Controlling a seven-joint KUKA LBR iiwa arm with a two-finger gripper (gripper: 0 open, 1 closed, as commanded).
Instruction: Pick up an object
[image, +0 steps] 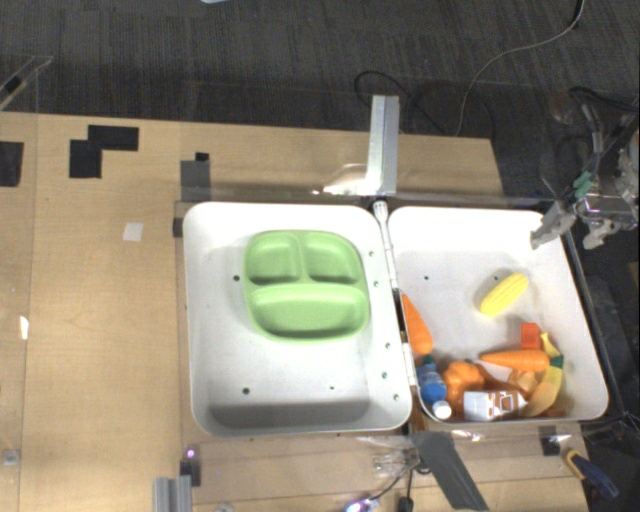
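So this looks like the very start of the pick. The gripper (570, 222) hangs at the upper right corner of the right bin (450, 240), out over the rim, and it isn't on anything yet. Two grey fingers (548, 228) poke out with a gap between them, so I'd call them parted, with nothing in between. It's small and a bit blurry up there, so I wouldn't swear how wide.

Nearest candidate is the yellow toy corn cob (503, 293), lying on its own on bare bin floor, down and to the left of the fingers, well apart from them. Further down sits the cluttered pile in the bin's bottom corner: an orange carrot (516, 357) lying across the top, another carrot (416, 325) along the divider wall, a small white carton (492, 405), and something with a blue cap (431, 383). All jammed together and touching.

The left bin (215, 300) has a green sectioned plate (305, 283), far from the fingers.

My guess: go for the corn. The next move needs the fingers over it, lined up across its short width, then straight down. It's rounded, so an off-centre close could make it roll out.
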